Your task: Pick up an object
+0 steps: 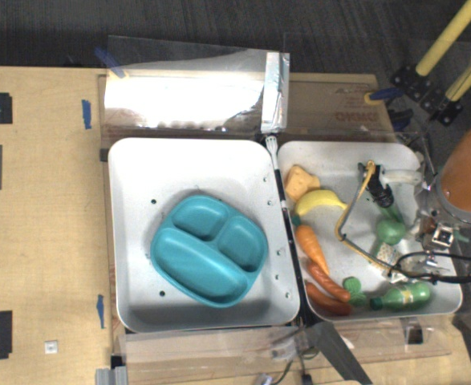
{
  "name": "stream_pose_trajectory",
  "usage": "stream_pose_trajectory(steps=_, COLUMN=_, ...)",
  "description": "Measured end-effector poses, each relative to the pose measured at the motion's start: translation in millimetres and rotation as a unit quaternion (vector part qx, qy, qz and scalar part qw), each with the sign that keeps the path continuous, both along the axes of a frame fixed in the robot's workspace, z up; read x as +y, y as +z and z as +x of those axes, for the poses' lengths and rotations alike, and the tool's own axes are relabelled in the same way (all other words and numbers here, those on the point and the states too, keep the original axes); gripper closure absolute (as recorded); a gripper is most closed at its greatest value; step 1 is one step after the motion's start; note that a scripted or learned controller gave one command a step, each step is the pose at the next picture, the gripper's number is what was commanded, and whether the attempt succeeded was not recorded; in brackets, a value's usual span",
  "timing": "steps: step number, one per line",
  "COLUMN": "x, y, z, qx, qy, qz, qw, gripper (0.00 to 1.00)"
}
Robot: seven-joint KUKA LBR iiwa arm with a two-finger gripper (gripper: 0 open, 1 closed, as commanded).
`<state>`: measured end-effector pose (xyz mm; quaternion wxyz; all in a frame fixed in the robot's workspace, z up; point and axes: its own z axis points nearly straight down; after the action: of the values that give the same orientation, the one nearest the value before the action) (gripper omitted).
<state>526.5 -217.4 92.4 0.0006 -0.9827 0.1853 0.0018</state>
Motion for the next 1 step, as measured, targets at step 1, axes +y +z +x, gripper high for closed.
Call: stream_pose_trajectory(steps=1, x=-3.8, y=36.4, z=-11.6, qx=-0.003, qy=0.078, qz=0.0004, qw=0.9970, gripper=0.00)
